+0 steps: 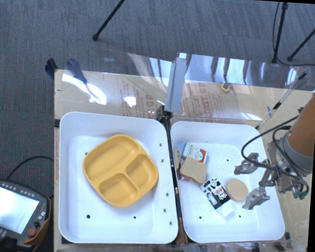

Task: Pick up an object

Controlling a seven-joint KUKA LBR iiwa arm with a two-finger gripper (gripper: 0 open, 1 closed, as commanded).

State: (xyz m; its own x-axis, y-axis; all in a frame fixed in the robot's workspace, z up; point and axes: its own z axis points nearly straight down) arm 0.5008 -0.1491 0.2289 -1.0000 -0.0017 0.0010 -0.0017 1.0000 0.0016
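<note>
The right bin (258,223) holds a slice of toy bread (193,169), a small blue and white carton (193,151), a black and white cow-pattern carton (215,193) and a round tan piece (237,190). My gripper (249,184) hangs over the right side of that bin, just right of the round tan piece. Its two metal fingers (245,167) are spread apart with nothing between them. The arm comes in from the right edge.
The left bin (70,197) carries a yellow divided plate (120,170). A teach pendant (11,210) lies on the floor at lower left. Black cables (254,144) loop beside the wrist. Tripod legs stand behind the bench.
</note>
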